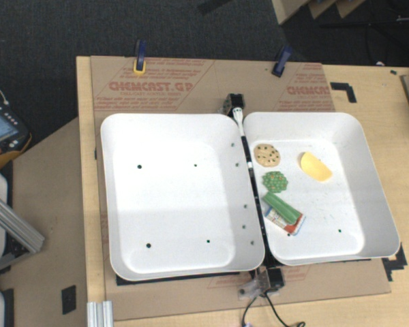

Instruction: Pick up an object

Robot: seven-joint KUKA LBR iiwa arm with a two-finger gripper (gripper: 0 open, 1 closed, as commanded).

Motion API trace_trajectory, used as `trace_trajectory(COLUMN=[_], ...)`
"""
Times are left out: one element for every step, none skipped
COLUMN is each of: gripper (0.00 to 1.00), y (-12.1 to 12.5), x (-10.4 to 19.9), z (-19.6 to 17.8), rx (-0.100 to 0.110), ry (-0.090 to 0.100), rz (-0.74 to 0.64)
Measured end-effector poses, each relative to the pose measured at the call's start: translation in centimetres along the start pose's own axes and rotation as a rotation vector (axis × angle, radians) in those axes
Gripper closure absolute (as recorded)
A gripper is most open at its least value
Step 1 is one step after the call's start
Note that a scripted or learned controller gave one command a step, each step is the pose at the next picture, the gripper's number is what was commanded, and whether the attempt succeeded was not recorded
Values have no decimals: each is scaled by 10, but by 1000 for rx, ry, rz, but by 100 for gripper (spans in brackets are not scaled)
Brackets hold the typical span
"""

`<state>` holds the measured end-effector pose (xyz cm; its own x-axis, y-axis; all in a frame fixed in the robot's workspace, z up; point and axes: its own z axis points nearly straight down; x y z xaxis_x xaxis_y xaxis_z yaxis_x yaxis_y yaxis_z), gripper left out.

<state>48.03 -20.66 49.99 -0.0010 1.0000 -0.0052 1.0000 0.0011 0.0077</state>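
Lower right of centre, the right bin (368, 182) holds four small things clustered by its left wall: a green tube (283, 212) nearest, then a green disc (275, 180), a cookie (266, 155) and a yellow piece (315, 167). They lie loose, ready for picking. The left bin (123, 196) sits alongside.

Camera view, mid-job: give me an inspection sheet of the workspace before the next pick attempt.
Surface: cardboard-covered bench bearing left bin and right bin, side by side.
Job's things: in the right bin, cookie, yellow piece, green round piece, green-and-red packet, clustered toward its left side.
Clutter: nothing seen.
Grippers: nothing seen.
Cables: cable at the front edge.
Surroundings: two clamps at the back edge; dark floor.
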Motion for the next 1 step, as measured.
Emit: trace_trajectory(gripper=[100], y=[1], x=[-1], z=[-11], rx=[-4], ry=[-3], rz=[0])
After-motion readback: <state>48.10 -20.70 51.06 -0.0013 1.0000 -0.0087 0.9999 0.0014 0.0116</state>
